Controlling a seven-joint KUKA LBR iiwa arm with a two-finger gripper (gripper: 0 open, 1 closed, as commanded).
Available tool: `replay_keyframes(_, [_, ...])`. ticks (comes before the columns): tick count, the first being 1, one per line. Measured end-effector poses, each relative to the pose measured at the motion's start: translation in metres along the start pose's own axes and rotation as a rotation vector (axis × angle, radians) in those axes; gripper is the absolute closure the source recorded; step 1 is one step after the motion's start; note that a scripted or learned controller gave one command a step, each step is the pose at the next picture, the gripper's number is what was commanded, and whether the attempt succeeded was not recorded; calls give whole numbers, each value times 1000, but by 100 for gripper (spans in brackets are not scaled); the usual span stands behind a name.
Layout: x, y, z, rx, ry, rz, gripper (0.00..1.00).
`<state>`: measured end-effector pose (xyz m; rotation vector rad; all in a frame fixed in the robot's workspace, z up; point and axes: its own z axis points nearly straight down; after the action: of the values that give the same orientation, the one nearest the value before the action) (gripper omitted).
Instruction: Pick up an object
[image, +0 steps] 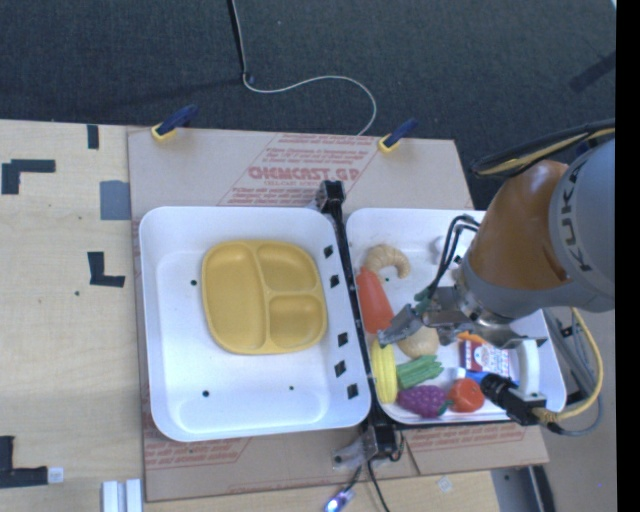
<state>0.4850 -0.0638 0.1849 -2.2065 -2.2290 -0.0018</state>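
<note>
Camera view, from above at a slant: the tool hangs low inside the right bin, among a cluster of toy foods, with the grey arm and its orange band coming in from the right. Its dark fingers seem spread a little, with nothing seen between them, though from this angle I cannot tell for sure whether they are released or clenched. The fingertips sit just beside the lower end of a red-orange carrot and just above a pale potato-like piece. Below these, a yellow corn cob lies along the bin's left wall, with a green pepper beside it, a purple bunch of grapes under that, and a red tomato to the right of the grapes. A small red and white carton lies near the tomato, partly under the wrist. Toward the bin's far side, a tan croissant rests above the carrot.

The left bin carries a yellow divided plate, set flat in its upper half, well apart from the tool. Both bins stand on a cardboard sheet on the wooden counter.
</note>
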Motion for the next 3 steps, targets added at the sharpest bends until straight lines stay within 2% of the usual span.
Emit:
replay_keyframes(1, [112,-1,2,1,-1,-3,0])
replay_keyframes(2, [306,-1,92,1,-2,-5,0])
replay_keyframes(3, [210,1,101,0,-7,17,0])
